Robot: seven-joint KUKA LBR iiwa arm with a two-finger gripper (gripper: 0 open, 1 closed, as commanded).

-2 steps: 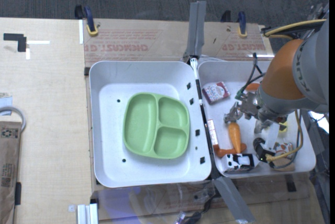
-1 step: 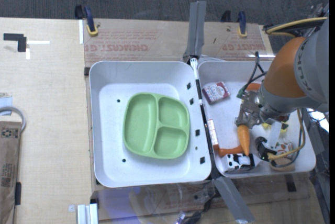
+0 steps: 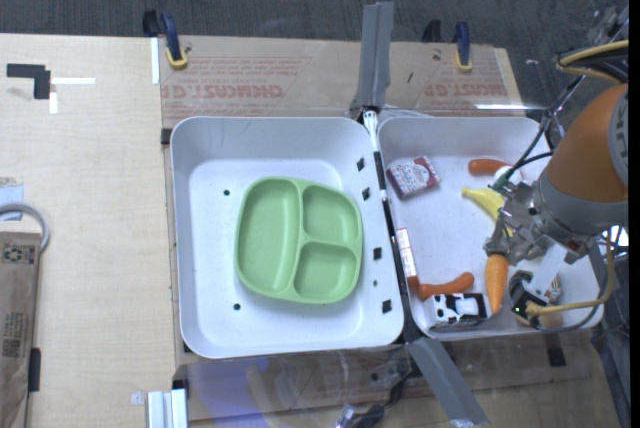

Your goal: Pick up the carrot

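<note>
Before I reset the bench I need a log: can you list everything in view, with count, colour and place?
Bins: two, white, side by side on the bench.
Plate: one, green, three sections, in the left bin.
Packet: one, dark red, right bin, far left corner.
Banana: one, yellow, right bin, middle.
Carrot: one, orange, right bin, upright below the gripper.
Orange pieces: two, one at the far side, one near the front.
Black-and-white toy: one, right bin, front.
Clamps: two, blue and yellow, far edge.
Arm: one, grey and orange, over the right bin.
Gripper: one, above the carrot.
</note>
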